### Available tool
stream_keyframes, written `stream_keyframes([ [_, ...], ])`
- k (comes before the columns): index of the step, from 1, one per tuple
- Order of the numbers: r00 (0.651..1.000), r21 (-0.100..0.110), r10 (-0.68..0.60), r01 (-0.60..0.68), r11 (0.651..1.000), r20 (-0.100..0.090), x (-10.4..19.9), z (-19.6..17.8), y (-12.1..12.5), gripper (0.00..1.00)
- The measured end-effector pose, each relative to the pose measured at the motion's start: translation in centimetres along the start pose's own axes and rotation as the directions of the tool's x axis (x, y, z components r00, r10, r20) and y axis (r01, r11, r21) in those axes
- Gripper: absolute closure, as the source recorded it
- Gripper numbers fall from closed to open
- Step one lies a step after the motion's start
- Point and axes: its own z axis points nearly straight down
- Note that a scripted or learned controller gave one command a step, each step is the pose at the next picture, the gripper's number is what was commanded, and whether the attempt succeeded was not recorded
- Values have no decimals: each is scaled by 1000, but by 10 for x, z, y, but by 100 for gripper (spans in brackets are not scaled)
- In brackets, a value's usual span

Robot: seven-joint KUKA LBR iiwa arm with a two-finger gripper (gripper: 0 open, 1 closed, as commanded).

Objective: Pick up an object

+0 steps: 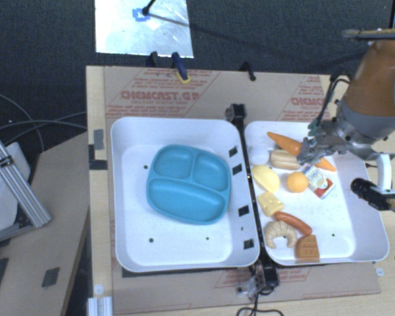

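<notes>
the gripper (pixel 311 151) is seen low over the right bin (pixel 368 242), near its far edge — whether anything is held cannot be told. the bread roll (pixel 285 160) lies just to its left, long axis running across the bin toward the divider.

White bins: two, side by side, left bin (pixel 128 196) and right bin (pixel 362 236)
Blue divided trays: one (pixel 187 183), in the left bin
Toy food pieces: about ten, all in the right bin
Carrots: one (pixel 283 141)
Oranges: one (pixel 297 183)
Sausages: one (pixel 293 221)
Croissants: one (pixel 280 234)
</notes>
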Motion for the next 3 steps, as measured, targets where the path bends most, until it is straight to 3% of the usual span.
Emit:
stream_keyframes([
  [3, 1000, -2, 2, -2, 1000, 0, 161, -1, 61, 100],
])
